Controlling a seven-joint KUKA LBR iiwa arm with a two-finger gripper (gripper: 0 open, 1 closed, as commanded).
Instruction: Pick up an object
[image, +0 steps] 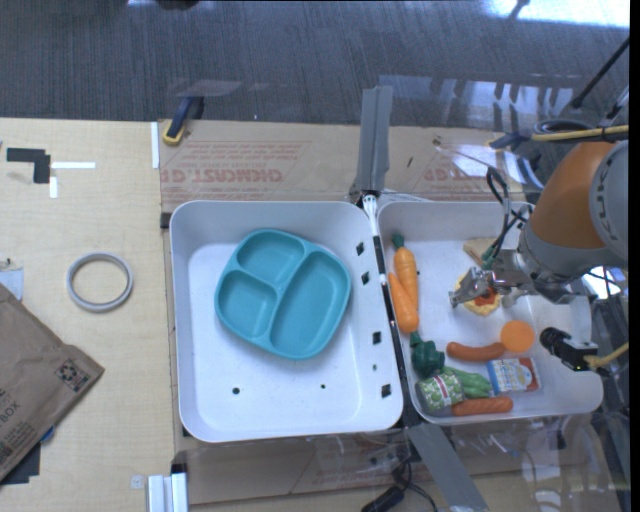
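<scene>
Toy food fills the right bin (440, 228): two carrots (404, 285) lie along its left wall, a green piece (425, 355) below them, a sausage (476, 351) and an orange ball (517, 336) near the middle, and a green packet (450, 386), a red-and-white carton (513, 377) and a second sausage (482, 406) crowd the front edge. The gripper (478, 290) hangs over a yellow-and-red piece (482, 298) toward the right wall; whether its jaws are apart or together cannot be told. Bare floor lies at the bin's back left. The left bin (190, 330) carries a teal divided plate (283, 293), with open floor along its front edge. A tape ring (100, 280) lies on the bench, left.
</scene>
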